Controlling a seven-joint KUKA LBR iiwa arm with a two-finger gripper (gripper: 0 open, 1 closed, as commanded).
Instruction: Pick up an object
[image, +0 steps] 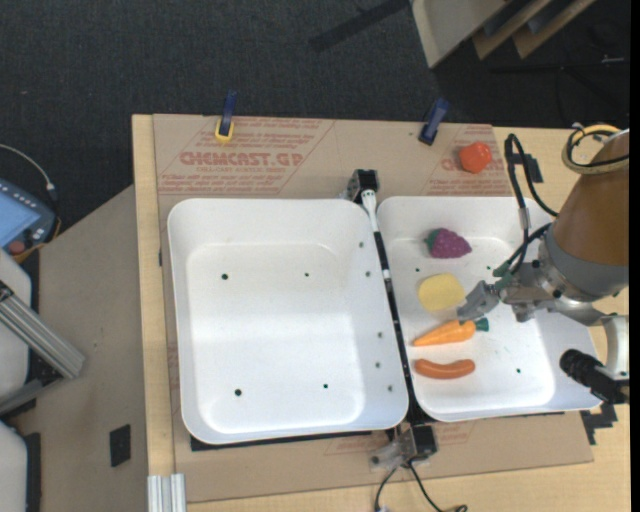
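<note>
I am bringing the pincer (482, 300), whose grip state I cannot tell, low into the right bin (520, 395), just at three o'clock of the toy carrot (443, 335), apparently lining up to grasp it.

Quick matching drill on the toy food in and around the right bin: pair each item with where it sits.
Items:
1. purple grapes
2. carrot
3. red sausage
4. orange tomato

Places:
A. on the cardboard beyond the bin
B. nearest the bin's front wall
C. nearest the bin's far wall
D. just below the gripper

Pairs: 1-C, 2-D, 3-B, 4-A
</note>
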